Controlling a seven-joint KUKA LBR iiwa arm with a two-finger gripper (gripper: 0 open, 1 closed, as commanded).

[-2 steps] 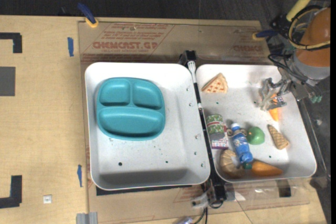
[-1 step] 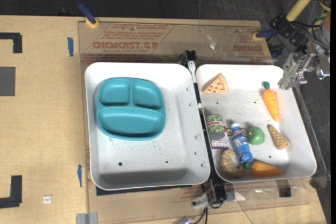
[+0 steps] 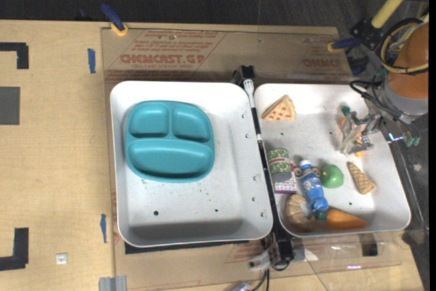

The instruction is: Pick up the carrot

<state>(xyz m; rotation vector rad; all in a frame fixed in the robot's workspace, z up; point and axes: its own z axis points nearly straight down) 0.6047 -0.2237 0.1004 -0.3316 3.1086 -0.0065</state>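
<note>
you have the carrot [image 3: 344,219] lying flat at the near edge of the right bin [image 3: 402,201], close to its near right corner, its thick end touching a blue bottle [image 3: 313,190]. the bottle leans over a round brown cookie [image 3: 297,209] by the near left corner. a green ball [image 3: 333,176] sits just beside the bottle, and a waffle cone [image 3: 361,176] lies toward the right edge. a small printed can [image 3: 281,170] rests by the left edge, and a pizza slice [image 3: 279,110] sits near the far left corner. your gripper [image 3: 354,134] hangs over the right half of that bin, toward the far edge, well apart from the carrot; you cannot tell how its jaws stand. in the left bin [image 3: 136,215] a teal divided tray [image 3: 169,140] lies in the far left part.
</note>
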